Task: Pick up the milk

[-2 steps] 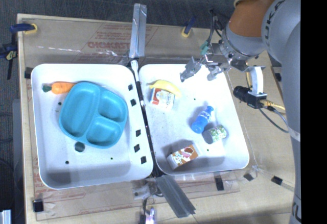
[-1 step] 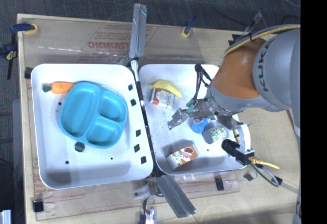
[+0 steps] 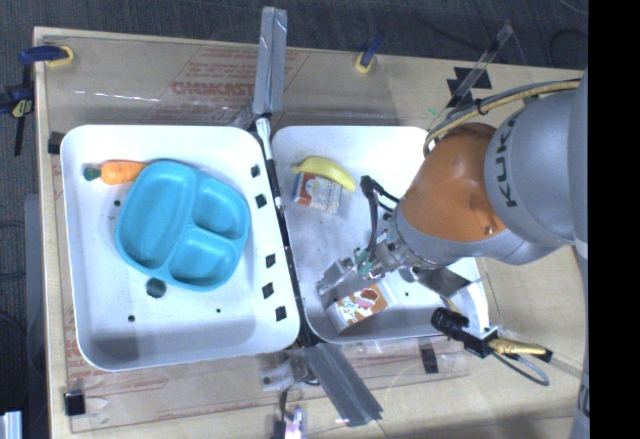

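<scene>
The gripper [image 3: 350, 279] hangs low in the right bin [image 3: 400, 142], just above a small carton [image 3: 360, 305] near the front wall. A second carton [image 3: 318, 193] lies beside a banana [image 3: 325, 169] (far end); the left bin [image 3: 90, 257] holds a blue tray [image 3: 185, 222] and a carrot [image 3: 120, 170].

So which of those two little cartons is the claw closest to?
The carton by the right bin's near edge, just under the gripper. The other carton lies farther back beside the banana.
</scene>
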You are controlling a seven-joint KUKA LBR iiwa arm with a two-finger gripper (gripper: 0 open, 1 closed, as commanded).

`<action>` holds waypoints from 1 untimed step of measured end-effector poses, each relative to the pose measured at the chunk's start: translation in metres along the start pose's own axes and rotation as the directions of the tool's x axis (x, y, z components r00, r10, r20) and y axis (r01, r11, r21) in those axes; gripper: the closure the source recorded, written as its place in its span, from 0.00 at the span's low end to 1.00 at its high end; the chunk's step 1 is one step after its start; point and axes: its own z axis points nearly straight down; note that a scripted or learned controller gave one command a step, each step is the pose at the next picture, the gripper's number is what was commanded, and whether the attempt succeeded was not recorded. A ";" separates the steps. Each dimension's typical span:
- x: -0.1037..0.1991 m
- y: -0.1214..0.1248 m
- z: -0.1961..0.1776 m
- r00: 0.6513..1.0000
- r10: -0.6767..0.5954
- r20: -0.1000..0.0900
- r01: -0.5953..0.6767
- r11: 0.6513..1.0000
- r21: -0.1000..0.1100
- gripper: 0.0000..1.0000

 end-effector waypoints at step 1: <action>0.002 0.001 -0.006 0.986 0.168 0.003 -0.168 0.986 -0.003 0.00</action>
